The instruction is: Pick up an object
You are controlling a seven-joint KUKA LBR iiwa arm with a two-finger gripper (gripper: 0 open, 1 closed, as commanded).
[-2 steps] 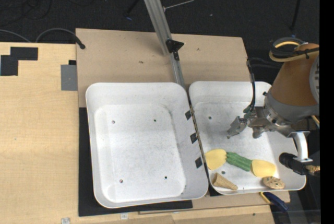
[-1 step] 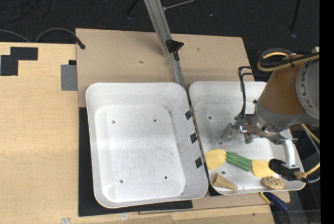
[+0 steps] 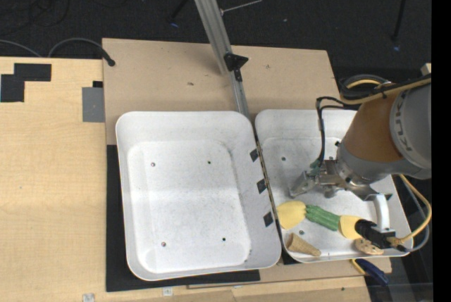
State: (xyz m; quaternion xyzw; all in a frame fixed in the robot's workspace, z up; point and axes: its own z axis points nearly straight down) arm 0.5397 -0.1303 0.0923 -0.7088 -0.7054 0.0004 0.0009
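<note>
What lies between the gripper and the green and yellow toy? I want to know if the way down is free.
In the camera view, bare white bin floor separates the gripper from the green and yellow toy; nothing else lies between them.

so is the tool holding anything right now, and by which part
Nothing shows in its grip. The tool hangs low in the right bin, just above the yellow and green toy, which lies on the bin floor.

- The arm (image 3: pixel 384 135) reached in from the frame's right over the right bin (image 3: pixel 285 131).
- Its gripper (image 3: pixel 310 182) hung above a yellow-and-green toy (image 3: pixel 317 216).
- A tan cone (image 3: pixel 303 246) lay at that bin's lower edge.
- The left bin (image 3: pixel 141 131) sat alongside.
</note>
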